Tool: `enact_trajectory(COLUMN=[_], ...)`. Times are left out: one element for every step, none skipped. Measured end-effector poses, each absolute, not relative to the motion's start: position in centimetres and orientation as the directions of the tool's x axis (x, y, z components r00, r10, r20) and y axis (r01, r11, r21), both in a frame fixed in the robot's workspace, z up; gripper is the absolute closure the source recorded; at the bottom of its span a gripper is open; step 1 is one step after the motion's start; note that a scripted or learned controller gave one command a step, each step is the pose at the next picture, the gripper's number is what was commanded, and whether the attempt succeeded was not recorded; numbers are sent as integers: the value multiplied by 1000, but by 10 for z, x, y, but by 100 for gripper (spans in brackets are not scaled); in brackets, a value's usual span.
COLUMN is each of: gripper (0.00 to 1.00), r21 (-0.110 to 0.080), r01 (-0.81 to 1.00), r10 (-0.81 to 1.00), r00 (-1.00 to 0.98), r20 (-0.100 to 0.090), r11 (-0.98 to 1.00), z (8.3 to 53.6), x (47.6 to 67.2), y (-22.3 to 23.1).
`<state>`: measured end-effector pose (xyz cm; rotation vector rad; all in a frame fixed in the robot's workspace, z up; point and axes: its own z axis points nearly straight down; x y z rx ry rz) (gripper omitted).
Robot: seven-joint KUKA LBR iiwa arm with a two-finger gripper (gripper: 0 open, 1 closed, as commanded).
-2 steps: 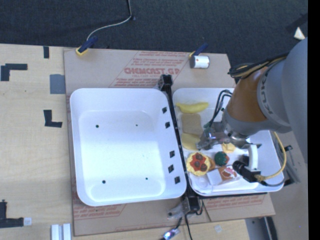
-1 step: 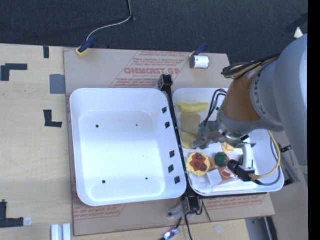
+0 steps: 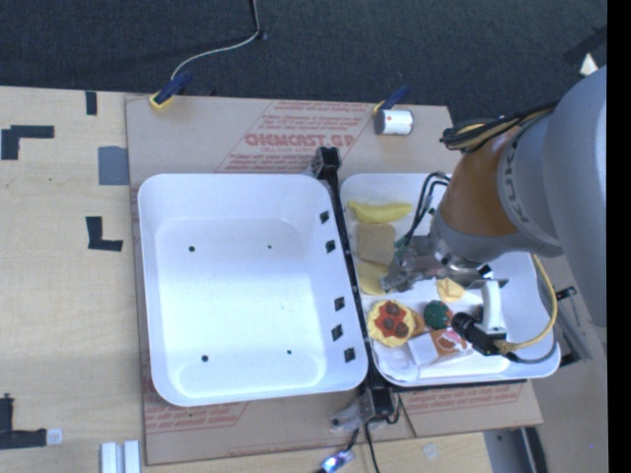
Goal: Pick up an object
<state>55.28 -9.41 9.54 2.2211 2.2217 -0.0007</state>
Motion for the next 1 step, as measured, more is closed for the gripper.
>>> enact_trajectory(gripper=[100], r21=[18], r01=[1000], r10=[1000], r00=[-3], r20=[-3], r11=[3], z=[387], x=[541], y=[-97])
